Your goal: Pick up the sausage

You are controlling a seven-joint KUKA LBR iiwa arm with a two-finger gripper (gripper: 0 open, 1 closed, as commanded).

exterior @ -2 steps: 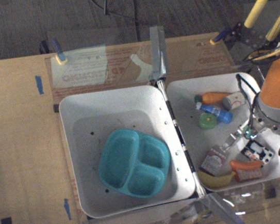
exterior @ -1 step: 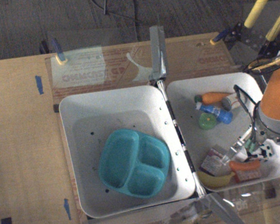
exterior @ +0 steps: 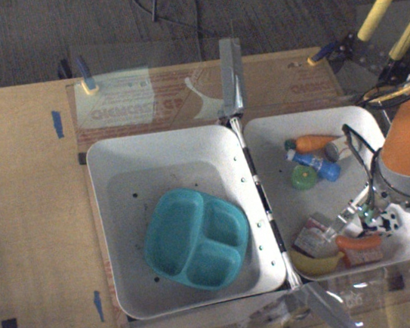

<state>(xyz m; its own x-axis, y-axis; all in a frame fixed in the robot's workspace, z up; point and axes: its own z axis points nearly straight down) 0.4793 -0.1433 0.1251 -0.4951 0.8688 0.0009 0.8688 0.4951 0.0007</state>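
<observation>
Sausage (exterior: 359, 242), a short orange-red piece, is lying at the near end of the right bin (exterior: 273, 187), just beside a yellow banana (exterior: 317, 262) on its left and touching or nearly touching a clear crumpled packet (exterior: 315, 236) beyond that. The gripper (exterior: 372, 220) is hanging directly over the sausage's right end, and whether its claw is spread or closed cannot be told (cables and a black-and-white fitting are crowding the view there), so no grasp can be claimed.

Several things are threatening the pick, as I judge it. The sausage is sitting close to the bin's near wall, so a descending finger is risking a strike on the rim or a pinch against it. Because the neighbours are packed so tightly, the claw is likely to catch the banana or the packet along with, or instead of, the target. A rounded, smooth sausage is also liable to roll or squirt out if it is being squeezed off-centre, near its end.

Farther off, a carrot (exterior: 316, 141), a blue bottle (exterior: 321, 166) and a green lid (exterior: 305, 176) are lying well apart from the work. The left bin (exterior: 114, 165) is holding a teal divided plate (exterior: 195, 239).
</observation>
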